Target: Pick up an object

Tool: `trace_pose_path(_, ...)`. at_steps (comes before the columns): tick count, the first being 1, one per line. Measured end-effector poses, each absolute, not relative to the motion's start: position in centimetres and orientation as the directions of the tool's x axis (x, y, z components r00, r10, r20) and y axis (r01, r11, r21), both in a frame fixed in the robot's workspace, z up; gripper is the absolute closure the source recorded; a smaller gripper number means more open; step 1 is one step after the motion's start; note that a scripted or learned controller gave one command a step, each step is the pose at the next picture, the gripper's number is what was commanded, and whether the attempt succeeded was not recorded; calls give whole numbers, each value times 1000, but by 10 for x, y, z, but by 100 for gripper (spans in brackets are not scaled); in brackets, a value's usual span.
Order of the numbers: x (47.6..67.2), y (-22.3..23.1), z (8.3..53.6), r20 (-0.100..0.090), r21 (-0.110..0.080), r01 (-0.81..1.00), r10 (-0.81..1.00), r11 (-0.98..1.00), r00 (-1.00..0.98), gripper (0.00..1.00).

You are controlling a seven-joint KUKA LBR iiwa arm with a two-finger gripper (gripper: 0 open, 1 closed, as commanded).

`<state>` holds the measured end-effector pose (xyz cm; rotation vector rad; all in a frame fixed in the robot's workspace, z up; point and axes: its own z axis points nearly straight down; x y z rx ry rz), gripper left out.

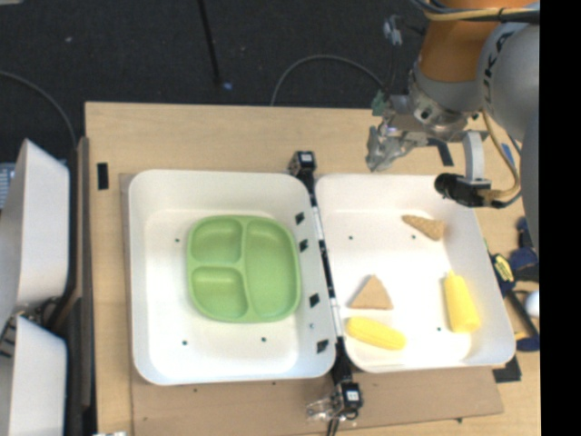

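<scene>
While a green divided plate is seen in the left bin, four pieces are spread in the right bin: a tan triangular wedge, a yellow piece just below it, a smaller tan wedge and a second yellow piece. The claw is poised above the right bin's far rim, well apart from every piece; nothing is gripped, and its spread cannot be told.

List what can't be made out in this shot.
- Gripper: camera view, small and blurred above the right bin; finger state unreadable.
- Arm: cut off by the top edge.
- Tan pieces: too small to identify.
</scene>
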<state>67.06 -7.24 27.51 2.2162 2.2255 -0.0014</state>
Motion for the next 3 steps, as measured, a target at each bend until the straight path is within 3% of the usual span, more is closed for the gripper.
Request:
trace_pose_path(2,657,27,266,1,1,1000,1000,7,-7,100)
trace_pose_path(3,640,76,257,1,-1,1000,1000,7,-7,100)
